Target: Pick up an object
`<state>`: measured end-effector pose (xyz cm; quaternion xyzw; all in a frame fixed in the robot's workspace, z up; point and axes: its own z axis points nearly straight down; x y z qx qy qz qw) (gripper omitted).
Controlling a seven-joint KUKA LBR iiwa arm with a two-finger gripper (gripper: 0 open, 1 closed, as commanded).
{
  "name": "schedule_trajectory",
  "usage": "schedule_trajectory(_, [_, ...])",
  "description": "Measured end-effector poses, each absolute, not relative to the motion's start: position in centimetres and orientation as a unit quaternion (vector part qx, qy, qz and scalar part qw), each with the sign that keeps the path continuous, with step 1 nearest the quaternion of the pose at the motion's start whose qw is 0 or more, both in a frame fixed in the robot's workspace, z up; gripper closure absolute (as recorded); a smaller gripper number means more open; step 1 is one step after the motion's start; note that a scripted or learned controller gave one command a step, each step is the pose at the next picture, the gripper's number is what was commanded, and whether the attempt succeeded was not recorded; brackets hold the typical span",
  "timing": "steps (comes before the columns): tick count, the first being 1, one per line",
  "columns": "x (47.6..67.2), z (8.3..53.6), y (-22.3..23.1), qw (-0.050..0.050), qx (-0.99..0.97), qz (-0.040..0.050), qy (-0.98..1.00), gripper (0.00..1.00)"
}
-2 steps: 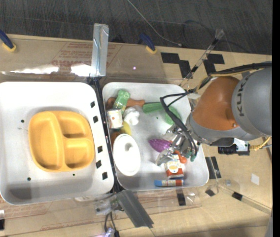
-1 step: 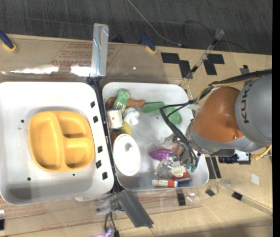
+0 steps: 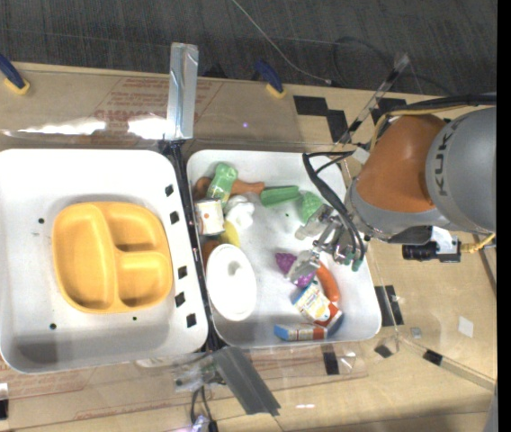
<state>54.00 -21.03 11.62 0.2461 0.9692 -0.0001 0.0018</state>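
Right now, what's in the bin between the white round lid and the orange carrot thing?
In the camera view, a small purple toy lies between the white round lid and the orange carrot-like piece, on the bin floor.

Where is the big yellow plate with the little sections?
The yellow divided plate lies in the middle of the left bin in the camera view, by itself. The toys, the white round lid and the gripper are in the right bin.
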Motion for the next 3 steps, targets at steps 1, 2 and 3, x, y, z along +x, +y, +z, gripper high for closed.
schedule_trajectory(1, [50.5, 9.4, -20.8, 0.002, 0.3, 0.0006, 0.954, 0.0])
schedule_trajectory(2, [50.8, 10.5, -20.7, 0.004, 0.296, 0.0006, 0.955, 1.0])
schedule_trajectory(3, [52.6, 24.6, -19.9, 0.003, 0.479, 0.0002, 0.878, 1.0])
